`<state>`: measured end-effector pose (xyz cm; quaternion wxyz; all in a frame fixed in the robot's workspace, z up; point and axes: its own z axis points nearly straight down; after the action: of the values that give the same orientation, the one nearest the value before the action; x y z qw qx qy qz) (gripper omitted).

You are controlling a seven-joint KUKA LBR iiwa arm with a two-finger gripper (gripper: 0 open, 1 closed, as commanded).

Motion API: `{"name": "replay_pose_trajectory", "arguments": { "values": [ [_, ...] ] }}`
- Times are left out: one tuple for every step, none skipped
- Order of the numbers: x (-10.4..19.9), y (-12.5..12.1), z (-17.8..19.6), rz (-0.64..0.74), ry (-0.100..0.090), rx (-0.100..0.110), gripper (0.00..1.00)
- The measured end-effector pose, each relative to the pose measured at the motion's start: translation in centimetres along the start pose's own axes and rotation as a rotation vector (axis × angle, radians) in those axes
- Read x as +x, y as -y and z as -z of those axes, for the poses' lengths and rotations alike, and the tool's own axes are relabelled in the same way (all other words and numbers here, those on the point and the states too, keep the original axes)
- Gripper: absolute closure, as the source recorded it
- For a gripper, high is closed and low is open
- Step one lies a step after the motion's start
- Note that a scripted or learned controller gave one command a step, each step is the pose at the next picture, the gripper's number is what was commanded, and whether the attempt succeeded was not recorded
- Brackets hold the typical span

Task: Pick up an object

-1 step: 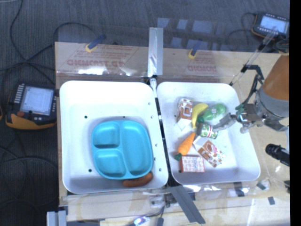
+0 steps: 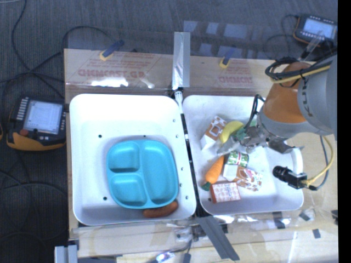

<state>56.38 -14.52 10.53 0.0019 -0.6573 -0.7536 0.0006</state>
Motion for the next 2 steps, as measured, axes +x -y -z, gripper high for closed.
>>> {"name": "replay_pose_trajectory", "arguments": {
  "values": [
    [-3.05,-10.14,-1.71,-0.023,0.010,-0.004,0.00],
    [-2.78,-10.19,-1.74,0.244,0.011,-0.001,0.00]
  ]
}}
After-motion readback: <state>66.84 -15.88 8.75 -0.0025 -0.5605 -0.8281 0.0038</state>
